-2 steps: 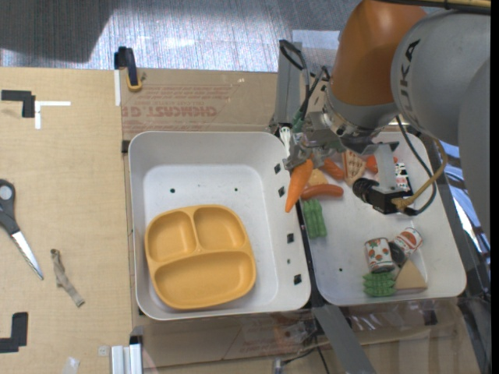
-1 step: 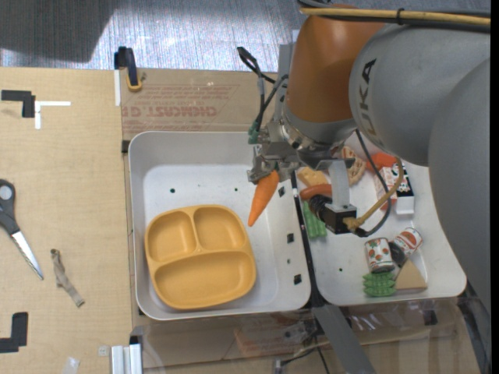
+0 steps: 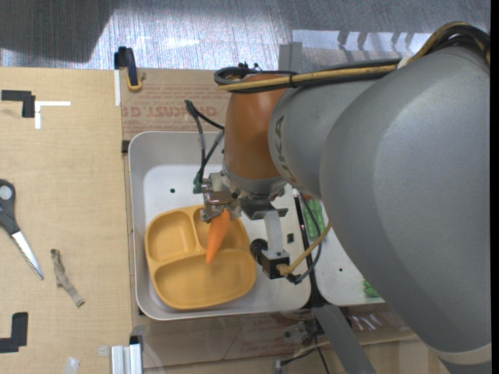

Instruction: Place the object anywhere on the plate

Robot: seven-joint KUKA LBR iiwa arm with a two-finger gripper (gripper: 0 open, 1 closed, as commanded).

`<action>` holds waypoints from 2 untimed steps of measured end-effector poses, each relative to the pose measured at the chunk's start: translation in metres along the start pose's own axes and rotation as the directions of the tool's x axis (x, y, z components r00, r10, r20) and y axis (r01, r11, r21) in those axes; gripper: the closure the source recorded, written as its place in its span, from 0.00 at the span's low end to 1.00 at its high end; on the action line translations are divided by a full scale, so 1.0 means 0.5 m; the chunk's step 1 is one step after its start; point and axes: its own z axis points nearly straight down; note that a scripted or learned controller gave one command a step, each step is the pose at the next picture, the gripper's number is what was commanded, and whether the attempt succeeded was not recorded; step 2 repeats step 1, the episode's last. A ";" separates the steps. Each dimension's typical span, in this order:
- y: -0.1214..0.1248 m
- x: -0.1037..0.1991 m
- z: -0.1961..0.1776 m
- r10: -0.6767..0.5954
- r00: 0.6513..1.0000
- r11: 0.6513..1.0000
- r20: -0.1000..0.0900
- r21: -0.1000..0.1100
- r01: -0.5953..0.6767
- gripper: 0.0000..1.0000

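arm: reaching in from right | end effector (image 3: 217,209): pointing down, fingers closed

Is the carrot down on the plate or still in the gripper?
Cannot tell: the carrot hangs tilted from the gripper, its tip over the plate.

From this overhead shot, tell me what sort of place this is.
Probably a robotics lab bench: the grey arm holds a carrot over a yellow divided plate in a white bin, with scissors lying nearby.
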 end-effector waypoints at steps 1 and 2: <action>0.001 -0.001 -0.001 0.001 1.000 1.000 0.000 -0.001 -0.001 0.00; 0.001 -0.001 -0.001 0.001 1.000 1.000 0.000 -0.001 -0.001 0.00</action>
